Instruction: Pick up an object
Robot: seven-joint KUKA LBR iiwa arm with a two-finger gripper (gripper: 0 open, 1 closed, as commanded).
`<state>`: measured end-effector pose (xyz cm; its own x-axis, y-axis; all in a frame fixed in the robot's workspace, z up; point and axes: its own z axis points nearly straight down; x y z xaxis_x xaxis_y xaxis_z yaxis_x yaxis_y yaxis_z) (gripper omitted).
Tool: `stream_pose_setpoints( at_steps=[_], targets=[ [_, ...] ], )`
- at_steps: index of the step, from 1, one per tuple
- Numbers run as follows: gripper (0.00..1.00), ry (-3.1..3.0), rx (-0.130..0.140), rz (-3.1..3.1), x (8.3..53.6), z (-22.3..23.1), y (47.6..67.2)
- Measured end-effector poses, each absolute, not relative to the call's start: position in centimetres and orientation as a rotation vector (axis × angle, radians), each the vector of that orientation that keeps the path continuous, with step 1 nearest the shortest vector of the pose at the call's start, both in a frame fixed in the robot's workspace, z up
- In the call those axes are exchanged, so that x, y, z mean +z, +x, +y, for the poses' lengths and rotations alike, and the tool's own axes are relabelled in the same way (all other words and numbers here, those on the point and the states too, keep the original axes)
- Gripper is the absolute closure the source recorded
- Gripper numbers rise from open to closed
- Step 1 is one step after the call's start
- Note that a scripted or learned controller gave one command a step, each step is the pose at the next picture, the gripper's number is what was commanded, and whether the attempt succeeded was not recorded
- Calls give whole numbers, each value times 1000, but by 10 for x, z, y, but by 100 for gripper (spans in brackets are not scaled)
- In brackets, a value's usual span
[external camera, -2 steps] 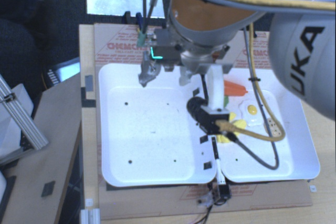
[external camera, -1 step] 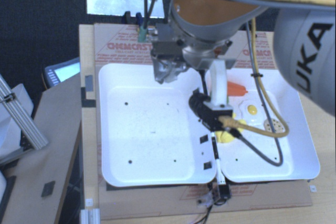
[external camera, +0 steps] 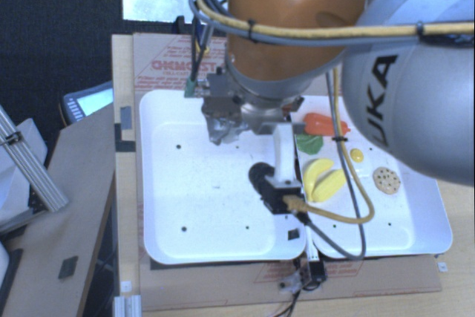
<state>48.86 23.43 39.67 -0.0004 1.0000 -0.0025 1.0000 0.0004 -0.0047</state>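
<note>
Grey metal gripper hangs low over the far side of the smooth white left bin, and honestly can't tell if it's open or closed from up here. All the pickable stuff sits in the right bin: glossy yellow banana, a flat round speckled cookie, an orange-red piece touching a green lump, and a tiny yellow oval.

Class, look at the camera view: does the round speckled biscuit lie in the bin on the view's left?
No, the biscuit lies in the right-hand bin, a little apart from the yellow pieces.
</note>
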Motion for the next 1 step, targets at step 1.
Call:
stream_pose_setpoints(
  at_steps=[1],
  targets=[
    [0,-2220,-3,-2223,401,234,489]
  ],
)
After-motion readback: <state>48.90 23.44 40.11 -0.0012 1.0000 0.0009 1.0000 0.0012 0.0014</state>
